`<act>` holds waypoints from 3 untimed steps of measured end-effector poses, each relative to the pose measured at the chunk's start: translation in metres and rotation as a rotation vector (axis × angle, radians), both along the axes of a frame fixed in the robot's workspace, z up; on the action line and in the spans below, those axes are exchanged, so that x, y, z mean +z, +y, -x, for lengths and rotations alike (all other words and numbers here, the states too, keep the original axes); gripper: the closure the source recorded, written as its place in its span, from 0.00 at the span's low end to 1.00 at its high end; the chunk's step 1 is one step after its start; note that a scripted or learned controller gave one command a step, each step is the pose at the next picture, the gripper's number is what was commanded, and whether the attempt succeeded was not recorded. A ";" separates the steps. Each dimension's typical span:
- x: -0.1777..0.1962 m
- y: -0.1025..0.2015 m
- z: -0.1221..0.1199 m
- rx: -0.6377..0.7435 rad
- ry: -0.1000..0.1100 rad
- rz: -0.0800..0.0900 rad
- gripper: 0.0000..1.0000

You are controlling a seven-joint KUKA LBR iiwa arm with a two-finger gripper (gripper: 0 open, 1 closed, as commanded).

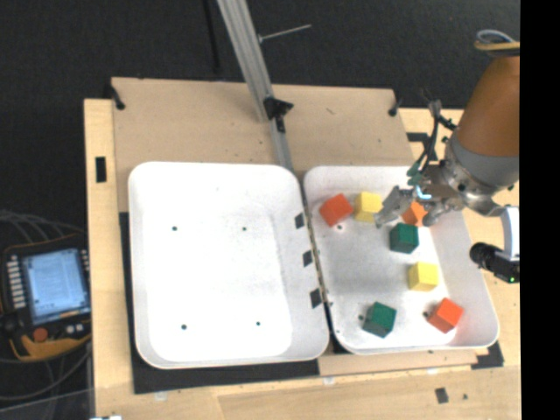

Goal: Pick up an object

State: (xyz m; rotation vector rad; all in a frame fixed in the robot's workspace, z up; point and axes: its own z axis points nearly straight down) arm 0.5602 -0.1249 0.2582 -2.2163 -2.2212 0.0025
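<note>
My claw [404, 206] hangs low in the right bin [350, 322], fingers spread and gripping nothing. An orange block [416, 213] sits between them, partly hidden; a green block [403, 238] lies just below, toward the bin's near rim. I count seven blocks: three orange, two yellow, two green. The nearest pick, I judge, is the orange one at my fingertips.

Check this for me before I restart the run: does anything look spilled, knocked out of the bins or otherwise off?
Nothing stands out. All the blocks lie inside the right bin: orange block, yellow block, green block, a second yellow, a second green and a second orange. The gripper hangs over that bin's upper part.
</note>
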 end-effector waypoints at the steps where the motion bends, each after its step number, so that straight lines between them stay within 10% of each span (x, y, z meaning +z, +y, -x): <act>1: 0.002 0.000 -0.001 -0.001 -0.005 0.001 0.00; 3: -0.102 -0.004 -0.011 -0.006 0.000 0.003 0.00</act>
